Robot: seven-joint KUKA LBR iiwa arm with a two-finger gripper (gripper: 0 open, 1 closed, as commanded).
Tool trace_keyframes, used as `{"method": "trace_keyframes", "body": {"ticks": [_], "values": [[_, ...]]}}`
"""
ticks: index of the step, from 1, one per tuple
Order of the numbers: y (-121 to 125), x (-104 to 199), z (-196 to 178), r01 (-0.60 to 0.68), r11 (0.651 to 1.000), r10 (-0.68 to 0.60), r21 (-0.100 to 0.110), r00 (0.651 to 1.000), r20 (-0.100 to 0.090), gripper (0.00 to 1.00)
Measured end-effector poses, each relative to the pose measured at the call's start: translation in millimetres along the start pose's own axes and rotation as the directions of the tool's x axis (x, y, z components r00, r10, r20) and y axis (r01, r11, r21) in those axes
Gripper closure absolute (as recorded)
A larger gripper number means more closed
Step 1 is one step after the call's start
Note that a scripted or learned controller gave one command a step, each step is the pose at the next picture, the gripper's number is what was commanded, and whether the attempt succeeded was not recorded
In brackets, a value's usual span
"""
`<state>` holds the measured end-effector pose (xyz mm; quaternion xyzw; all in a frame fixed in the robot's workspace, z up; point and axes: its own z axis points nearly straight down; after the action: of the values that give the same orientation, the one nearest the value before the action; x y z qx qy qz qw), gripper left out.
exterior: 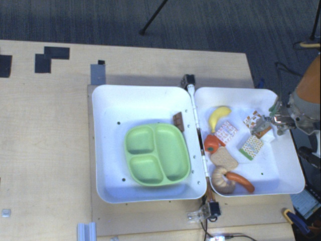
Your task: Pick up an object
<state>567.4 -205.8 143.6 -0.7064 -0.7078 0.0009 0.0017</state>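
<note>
The grey two-finger gripper (265, 126) hangs over the right white bin (296, 177); whether it's clamped, I can't tell. Just beside it lies a small green patterned packet (251, 147), probably light and flat, best pinched across its narrow sides.

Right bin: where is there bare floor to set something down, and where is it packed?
In the right bin, bare floor lies in the near right corner, right of the sausage and below the green packet. A smaller patch sits at the far edge above the banana. The left side is crowded: tomato, bread, and sausage bunch together.
</note>
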Motion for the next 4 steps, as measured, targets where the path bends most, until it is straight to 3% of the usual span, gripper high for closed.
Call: {"method": "trace_keyframes", "body": {"ticks": [1, 2, 3, 4], "values": [[-1.1, 16.3, 31.5, 0.002, 1.0, -0.002, -0.023, 1.0, 0.01, 0.0], [-0.6, 16.1, 20.7, 0.002, 1.0, -0.002, -0.024, 1.0, 0.01, 1.0], [-0.8, 16.3, 20.9, 0.002, 1.0, -0.002, -0.023, 1.0, 0.01, 0.0], [-29.7, 59.9, 53.9, 0.001, 1.0, -0.001, -0.021, 1.0, 0.009, 0.0]]}}
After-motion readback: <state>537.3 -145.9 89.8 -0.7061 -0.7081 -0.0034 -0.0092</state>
